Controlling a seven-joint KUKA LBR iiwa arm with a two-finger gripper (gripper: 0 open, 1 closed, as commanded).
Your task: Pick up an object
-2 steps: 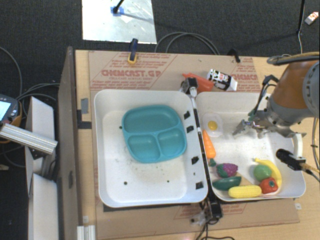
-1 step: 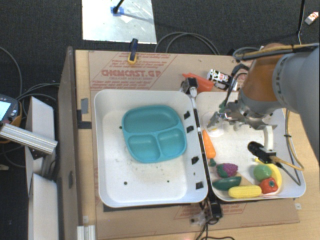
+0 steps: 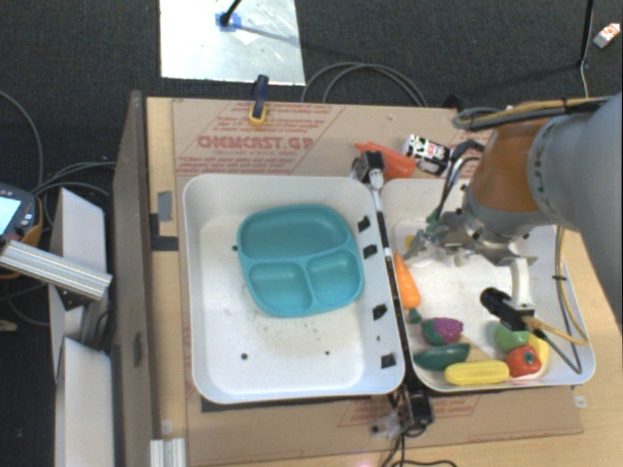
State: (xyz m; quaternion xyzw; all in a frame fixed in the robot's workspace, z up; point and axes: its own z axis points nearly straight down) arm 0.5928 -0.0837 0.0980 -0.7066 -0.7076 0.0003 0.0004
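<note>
In the left bin [image 3: 209,290], a teal divided tray [image 3: 298,260] lies flat near the middle, tilted a little, three compartments showing. Along the seam where the two bins meet runs a row of dark clips. Just right of that seam, in the right bin [image 3: 569,373], an orange toy carrot [image 3: 406,282] lies lengthwise. Toward the near wall: a purple toy vegetable [image 3: 442,330], a green cucumber-like piece [image 3: 443,355] just beside it, then a yellow corn cob [image 3: 476,373] against the rim. Further right, a green pepper-like piece [image 3: 509,338], a red tomato-like one [image 3: 525,360], touching. The gripper [image 3: 435,240] sits low over the bin's far-left part, above bare floor; cannot tell its closure. Grey arm with orange band enters from the right
</note>
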